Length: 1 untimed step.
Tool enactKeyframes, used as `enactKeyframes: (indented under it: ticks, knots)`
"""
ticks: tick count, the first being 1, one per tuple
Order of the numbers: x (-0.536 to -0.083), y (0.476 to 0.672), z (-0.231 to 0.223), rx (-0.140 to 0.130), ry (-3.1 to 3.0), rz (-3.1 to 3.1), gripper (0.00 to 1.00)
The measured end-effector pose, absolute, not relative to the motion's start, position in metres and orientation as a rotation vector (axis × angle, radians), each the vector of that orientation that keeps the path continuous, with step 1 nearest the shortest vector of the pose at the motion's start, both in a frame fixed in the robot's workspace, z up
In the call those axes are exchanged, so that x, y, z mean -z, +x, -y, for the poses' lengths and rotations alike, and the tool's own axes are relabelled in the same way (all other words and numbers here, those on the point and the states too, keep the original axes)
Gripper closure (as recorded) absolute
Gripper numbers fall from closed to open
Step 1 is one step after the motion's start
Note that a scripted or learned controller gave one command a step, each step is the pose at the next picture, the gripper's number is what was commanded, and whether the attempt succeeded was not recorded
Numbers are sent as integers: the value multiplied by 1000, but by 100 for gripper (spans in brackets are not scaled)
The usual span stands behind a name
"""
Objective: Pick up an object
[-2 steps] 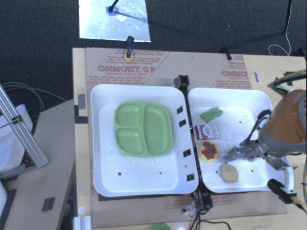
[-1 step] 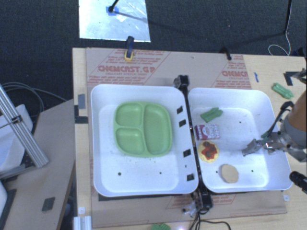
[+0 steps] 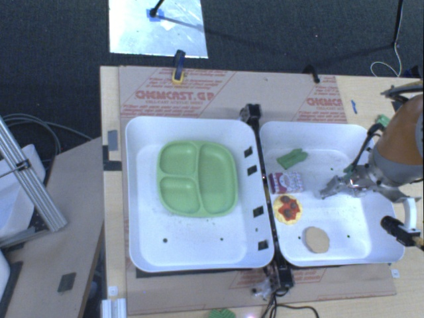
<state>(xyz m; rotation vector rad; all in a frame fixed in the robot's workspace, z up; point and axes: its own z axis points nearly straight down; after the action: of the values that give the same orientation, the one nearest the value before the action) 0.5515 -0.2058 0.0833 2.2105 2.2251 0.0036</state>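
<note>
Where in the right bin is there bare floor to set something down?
Bare floor lies in the right bin behind the gripper, and in front between the cookie and the right wall. The left edge is crowded: green piece, packet, pizza toy.

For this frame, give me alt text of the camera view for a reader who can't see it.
The gripper hovers in the right bin near a green piece, a red-and-white packet, a pizza toy and a cookie. The left bin holds a green divided plate.

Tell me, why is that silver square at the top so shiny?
In the camera view, the silver sheet on the dark floor bounces light back as pale glare, the white bins look bright and evenly lit, and the gripper looks a little blurry.
</note>
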Motion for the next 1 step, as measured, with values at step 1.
enactKeyframes:
  ticks: [1]
  knots:
    - [-214,584,113,-15,2200,-2229,0]
